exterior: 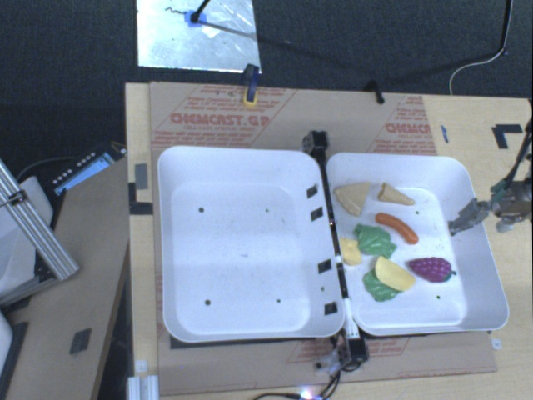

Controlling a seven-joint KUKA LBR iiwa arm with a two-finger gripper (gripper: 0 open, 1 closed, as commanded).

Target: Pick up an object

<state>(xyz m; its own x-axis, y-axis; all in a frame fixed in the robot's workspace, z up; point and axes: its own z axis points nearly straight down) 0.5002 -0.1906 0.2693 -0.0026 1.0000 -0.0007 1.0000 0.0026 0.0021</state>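
Observation:
The right bin holds several toy foods: a tan wedge, a small tan triangle, an orange sausage, a green leafy piece, a pale yellow bit, a yellow piece lying on a green one, and a purple grape bunch. My gripper reaches in from the right edge and sits over the bin's right rim, level with the sausage. Nothing shows between its fingers, and it is apart from all the foods.
The left bin lies beside the right one, with black clips along the shared rim. Both bins rest on a brown board. A yellow and blue clamp stands at the board's far edge. A metal frame sits far left.

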